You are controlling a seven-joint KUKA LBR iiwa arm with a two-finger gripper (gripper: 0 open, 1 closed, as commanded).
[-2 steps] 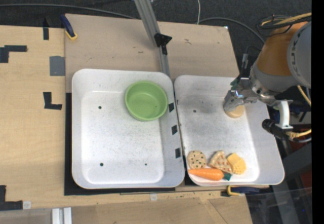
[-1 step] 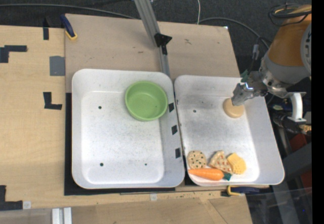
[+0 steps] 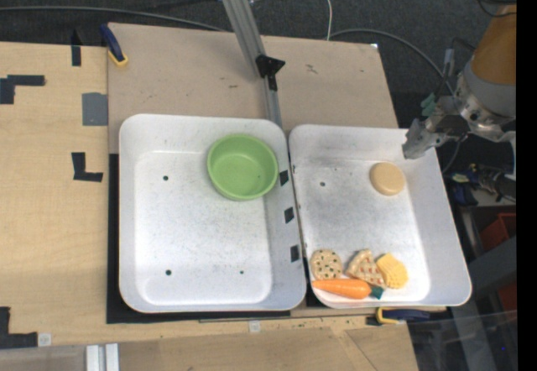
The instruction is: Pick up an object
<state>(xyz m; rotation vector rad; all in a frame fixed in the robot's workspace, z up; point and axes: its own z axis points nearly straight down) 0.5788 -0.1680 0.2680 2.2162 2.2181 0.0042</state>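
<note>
Nearest, a carrot (image 3: pixel 341 287), a cookie (image 3: pixel 325 263) and crackers lay along the right bin's (image 3: pixel 336 210) front edge. Farther back sat a tan round piece (image 3: pixel 388 179). Just beyond it the gripper (image 3: pixel 417 143) hovered over the rim, carrying nothing visible; its opening could not be told.

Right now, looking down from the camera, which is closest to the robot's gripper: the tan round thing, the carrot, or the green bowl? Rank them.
From the gripper:
1. Tan round thing, right bin, just below-left of it.
2. Carrot, right bin's front edge.
3. Green bowl, left bin.
</note>
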